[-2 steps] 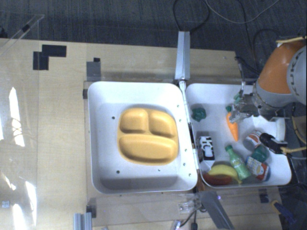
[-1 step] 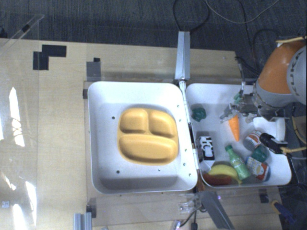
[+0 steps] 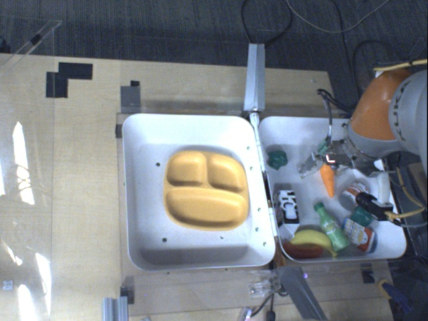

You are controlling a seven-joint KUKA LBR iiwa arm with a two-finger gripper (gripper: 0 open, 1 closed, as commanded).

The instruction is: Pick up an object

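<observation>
Gripper [image 3: 315, 163] possibly touching carrot [image 3: 327, 180], near bin rim [image 3: 301, 120]

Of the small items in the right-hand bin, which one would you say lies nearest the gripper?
The orange carrot, directly below the gripper; the others lie farther off.

End effector [image 3: 319, 160] beside carrot [image 3: 327, 179]; yellow tray [image 3: 204, 188] left bin [image 3: 140, 179].

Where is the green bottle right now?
In the camera view, the green bottle lies in the right bin, near its front edge, between the banana on its left and a red-capped bottle on its right.
</observation>
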